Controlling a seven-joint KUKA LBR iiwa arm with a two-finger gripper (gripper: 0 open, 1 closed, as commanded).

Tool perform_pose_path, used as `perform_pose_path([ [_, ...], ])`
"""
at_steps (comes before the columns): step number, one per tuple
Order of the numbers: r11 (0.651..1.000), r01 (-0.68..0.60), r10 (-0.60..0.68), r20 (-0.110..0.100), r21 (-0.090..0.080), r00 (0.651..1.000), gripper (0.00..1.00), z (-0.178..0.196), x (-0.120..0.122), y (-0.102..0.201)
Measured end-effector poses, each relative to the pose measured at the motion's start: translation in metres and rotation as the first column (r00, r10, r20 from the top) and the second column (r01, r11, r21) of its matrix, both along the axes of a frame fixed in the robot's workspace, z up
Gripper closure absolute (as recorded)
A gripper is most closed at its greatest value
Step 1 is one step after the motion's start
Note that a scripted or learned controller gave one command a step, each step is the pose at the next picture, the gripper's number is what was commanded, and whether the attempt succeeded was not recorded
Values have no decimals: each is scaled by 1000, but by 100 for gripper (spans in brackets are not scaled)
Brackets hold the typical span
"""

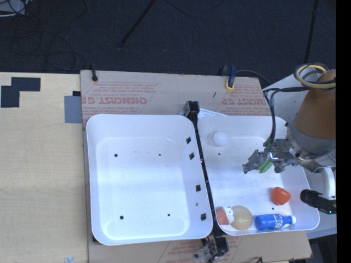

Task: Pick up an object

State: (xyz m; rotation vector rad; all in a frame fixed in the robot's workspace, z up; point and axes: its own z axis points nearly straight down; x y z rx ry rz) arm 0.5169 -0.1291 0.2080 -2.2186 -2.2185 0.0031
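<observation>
You've got the bench in pale wood, with a cardboard sheet laid over it under both bins. The left bin is the big white tray on the left half of the cardboard. The right bin sits touching it along a shared middle edge.

The arm comes in from the right, its orange band above the grey wrist, and hangs over the right bin's right side. The gripper points left over the bin's middle. You can see something small and green right at the fingers, but you cannot tell whether the claw is clamped on it, or whether the claw is apart or together; that spot is too small and dark to read.

The items to pick all lie in the right bin:
- The blue bottle lies on its side along the near wall, cap end to the right.
- The beige ball is just left of the bottle, touching an orange-red piece on its left.
- The white ball sits near the far wall, well apart from the rest.
- The red object sits near the right side, below the gripper.
</observation>
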Motion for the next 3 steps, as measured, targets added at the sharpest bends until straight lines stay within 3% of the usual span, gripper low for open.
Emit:
perform_pose_path([
  [1,1000,4,-4,2,-1,1000,0,-86,-43,-66],
  [2,1000,-4,4,1,1,1000,0,-122,-21,-6],
  [3,1000,-9,9,13,-1,1000,0,-84,91,49],
])
